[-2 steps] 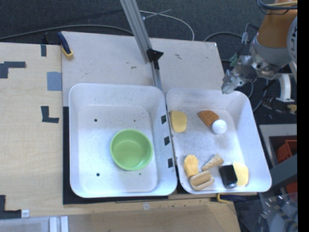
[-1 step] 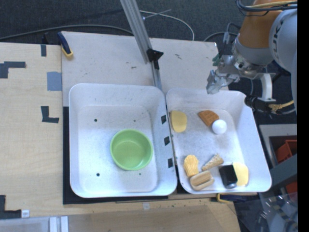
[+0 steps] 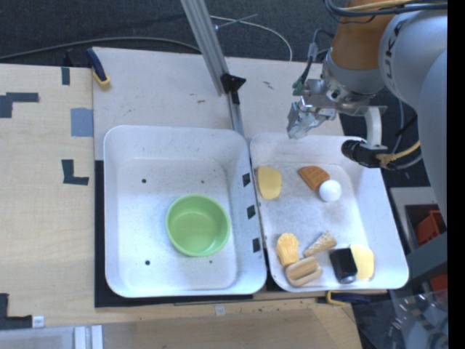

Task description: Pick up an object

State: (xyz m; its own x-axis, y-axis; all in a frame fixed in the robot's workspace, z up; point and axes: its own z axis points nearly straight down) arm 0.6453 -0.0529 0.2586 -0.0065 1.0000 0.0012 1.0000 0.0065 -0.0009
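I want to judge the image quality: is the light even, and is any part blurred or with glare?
Camera view: light soft and even, faint shadows under the green bowl and the white ball; slight glare on the orange band; the gripper looks a little soft.

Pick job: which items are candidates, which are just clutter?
Job: gripper; in the right bin: yellow piece, orange wedge, white ball, corn, bread roll, black block.
Lying about: green bowl in left bin, clamp.
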